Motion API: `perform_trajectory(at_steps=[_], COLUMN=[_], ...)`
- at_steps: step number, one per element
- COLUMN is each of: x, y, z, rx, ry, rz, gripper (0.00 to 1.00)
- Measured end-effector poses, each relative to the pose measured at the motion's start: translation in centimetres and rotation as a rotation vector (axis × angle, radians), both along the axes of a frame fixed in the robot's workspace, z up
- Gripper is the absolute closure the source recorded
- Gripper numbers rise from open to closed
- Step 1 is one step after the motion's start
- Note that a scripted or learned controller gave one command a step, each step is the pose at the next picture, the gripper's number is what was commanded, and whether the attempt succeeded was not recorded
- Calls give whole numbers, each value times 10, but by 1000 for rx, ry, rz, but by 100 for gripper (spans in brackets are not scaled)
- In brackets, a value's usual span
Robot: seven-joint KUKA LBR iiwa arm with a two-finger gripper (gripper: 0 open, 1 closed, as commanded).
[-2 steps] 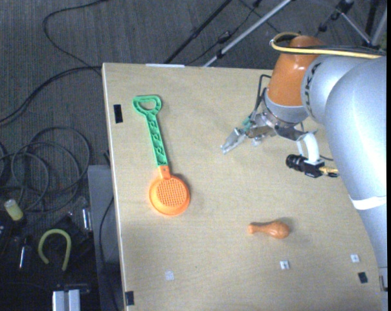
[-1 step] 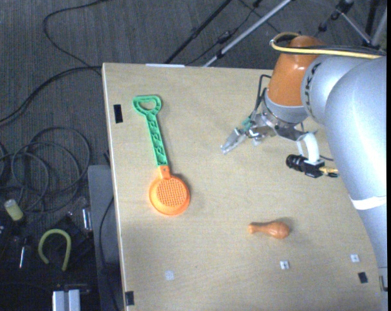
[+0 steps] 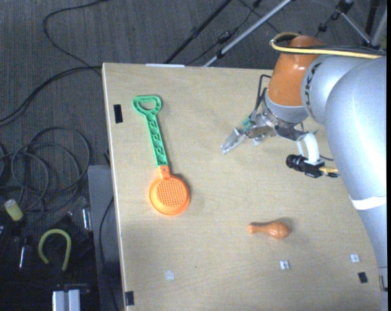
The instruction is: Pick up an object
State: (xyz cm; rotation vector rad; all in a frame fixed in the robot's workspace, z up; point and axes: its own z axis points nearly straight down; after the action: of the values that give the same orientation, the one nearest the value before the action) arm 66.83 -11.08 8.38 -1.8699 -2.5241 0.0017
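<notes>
A sieve spoon with a green handle [image 3: 154, 131] and a round orange mesh head [image 3: 169, 195] lies on the left of the tan bench top [image 3: 208, 238]. A small orange pear-shaped piece [image 3: 270, 229] lies toward the front right. My gripper [image 3: 230, 142] hangs above the middle of the bench, its silver fingers pointing down and left. It is open with nothing between the fingers. It is well to the right of the sieve and above and behind the orange piece, touching neither.
The grey arm with its orange band [image 3: 292, 76] fills the right side. A black and white fitting [image 3: 307, 162] hangs from the wrist. Cables and stand legs lie on the dark floor left of and behind the bench.
</notes>
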Motion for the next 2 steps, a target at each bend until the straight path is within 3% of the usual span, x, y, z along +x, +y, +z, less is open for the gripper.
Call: perform_trajectory(at_steps=[1, 2], x=[0, 0], y=[1, 1], z=[9, 9], rx=[0, 0], ry=[0, 0], rz=[1, 1], gripper=[100, 0])
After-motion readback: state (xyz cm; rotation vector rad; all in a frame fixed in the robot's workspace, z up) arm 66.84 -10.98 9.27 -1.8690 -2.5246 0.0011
